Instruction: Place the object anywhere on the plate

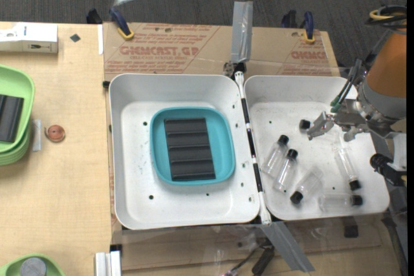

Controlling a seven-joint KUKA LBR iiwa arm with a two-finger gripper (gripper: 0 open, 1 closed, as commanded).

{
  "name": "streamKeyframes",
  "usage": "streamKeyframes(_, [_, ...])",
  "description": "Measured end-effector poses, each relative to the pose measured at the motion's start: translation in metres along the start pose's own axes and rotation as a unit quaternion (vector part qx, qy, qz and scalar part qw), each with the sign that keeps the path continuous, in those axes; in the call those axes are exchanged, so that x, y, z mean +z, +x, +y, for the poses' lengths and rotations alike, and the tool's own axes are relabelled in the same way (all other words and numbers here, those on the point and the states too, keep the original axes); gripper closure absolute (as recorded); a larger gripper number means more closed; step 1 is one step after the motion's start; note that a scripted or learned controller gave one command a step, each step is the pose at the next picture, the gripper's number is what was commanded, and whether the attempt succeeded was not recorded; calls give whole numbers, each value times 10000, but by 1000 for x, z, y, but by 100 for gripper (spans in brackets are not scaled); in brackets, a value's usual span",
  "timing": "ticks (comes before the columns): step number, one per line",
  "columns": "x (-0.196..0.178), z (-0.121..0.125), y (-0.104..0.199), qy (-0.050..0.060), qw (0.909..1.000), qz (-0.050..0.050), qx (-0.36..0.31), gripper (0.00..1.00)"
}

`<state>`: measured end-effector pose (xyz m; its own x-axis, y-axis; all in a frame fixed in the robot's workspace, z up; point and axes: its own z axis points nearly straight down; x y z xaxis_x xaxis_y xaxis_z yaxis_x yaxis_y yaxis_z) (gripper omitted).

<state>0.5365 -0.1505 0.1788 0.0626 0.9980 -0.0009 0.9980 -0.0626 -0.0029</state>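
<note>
A teal plate lies in the left white bin and carries a black ridged block. Several clear vials with black caps lie in the right bin: two side by side near its middle, one below them, and others at the right. A black-capped piece lies close to the gripper's left finger. My gripper hovers over the right bin's upper right part, open, with nothing between its fingers.
The ridge between the two bins separates the plate from the vials. A green tray and a small copper disc sit on the wooden bench at left. Cardboard with clamps lies behind the bins.
</note>
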Motion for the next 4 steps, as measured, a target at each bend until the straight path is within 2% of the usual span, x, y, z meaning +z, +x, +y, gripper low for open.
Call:
streamKeyframes(1, [-76,11,-67,-8,9998,-3,186,0])
streamKeyframes(2, [-231,2,-48,-3,9996,-6,288,0])
streamKeyframes(3, [-257,90,-60,-2,10000,-5,-48,0])
streamKeyframes(4, [-262,126,-59,-5,9993,-5,365,0])
